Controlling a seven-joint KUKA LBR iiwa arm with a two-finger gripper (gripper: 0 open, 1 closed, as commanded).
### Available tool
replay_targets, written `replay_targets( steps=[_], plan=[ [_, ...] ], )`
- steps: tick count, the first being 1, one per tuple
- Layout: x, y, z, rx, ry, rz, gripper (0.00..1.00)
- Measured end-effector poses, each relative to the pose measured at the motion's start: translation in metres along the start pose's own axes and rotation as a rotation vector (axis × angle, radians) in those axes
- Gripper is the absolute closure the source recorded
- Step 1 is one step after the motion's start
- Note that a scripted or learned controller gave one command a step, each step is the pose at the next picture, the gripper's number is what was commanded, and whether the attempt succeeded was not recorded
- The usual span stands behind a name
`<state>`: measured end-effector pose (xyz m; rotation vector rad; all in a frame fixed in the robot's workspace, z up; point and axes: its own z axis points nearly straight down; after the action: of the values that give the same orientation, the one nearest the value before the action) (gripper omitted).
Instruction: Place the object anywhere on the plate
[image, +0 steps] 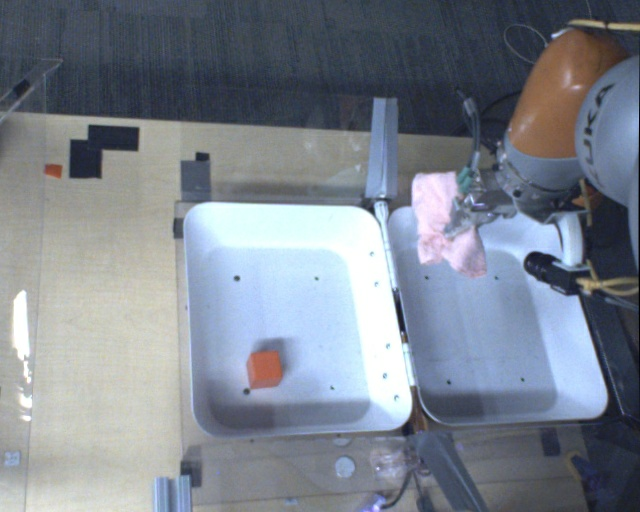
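Observation:
A crumpled pink cloth (440, 228) hangs at the far left corner of the right bin (520, 390), close to the divider between the bins. My gripper (468, 207) is at the cloth's right upper edge and is shut on it, with the fabric bunched between the fingers and drooping below them. The grey arm with its orange band (560, 85) comes in from the upper right. A small orange cube (265, 369) lies in the left bin (290, 240), near its front left corner and far from the gripper.
A metal post (382, 150) stands behind the gap between the bins. A black cable fitting (550, 270) juts over the right bin's right side. Black markers (98, 148) and a small orange tag (53, 171) lie on the bench at far left.

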<state>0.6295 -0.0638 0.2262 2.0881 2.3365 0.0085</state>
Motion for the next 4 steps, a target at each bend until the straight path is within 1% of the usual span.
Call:
replay_targets(
  steps=[1, 2, 3, 4],
  plan=[
    [0.047, -0.004, 0.008, 0.004, 0.003, -0.404, 1.0],
    [0.09, -0.008, 0.011, 0.002, 0.004, -0.808, 1.0],
    [0.141, -0.005, 0.011, -0.003, 0.003, -1.21, 1.0],
    [0.191, -0.018, -0.004, -0.006, 0.003, -1.457, 1.0]
  ],
)
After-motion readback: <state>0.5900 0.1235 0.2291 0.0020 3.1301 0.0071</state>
